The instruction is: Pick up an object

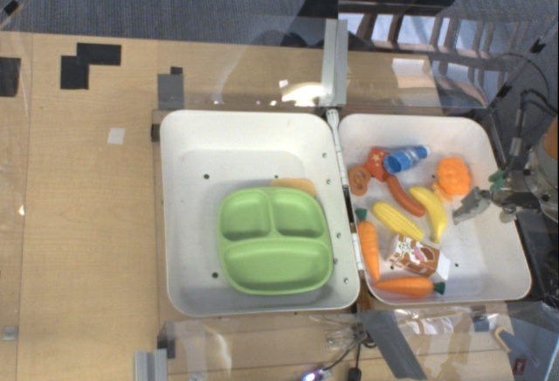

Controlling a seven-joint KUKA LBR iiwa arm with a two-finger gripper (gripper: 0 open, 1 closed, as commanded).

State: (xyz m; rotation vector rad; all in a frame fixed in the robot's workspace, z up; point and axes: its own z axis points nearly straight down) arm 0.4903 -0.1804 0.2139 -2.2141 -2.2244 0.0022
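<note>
While the gripper [489, 198] is hovering at the right bin's [502, 283] right edge, fingers spread and gripping nothing, toy foods are lying inside: banana [434, 210], corn [397, 220], an unreadable printed packet [413, 256].

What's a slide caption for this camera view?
Gripper at the right bin's edge beside toy food including a banana and carrot; a green divided plate fills the left bin.

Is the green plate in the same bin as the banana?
No, the green plate lies in the left bin, while the banana lies in the right bin.
</note>
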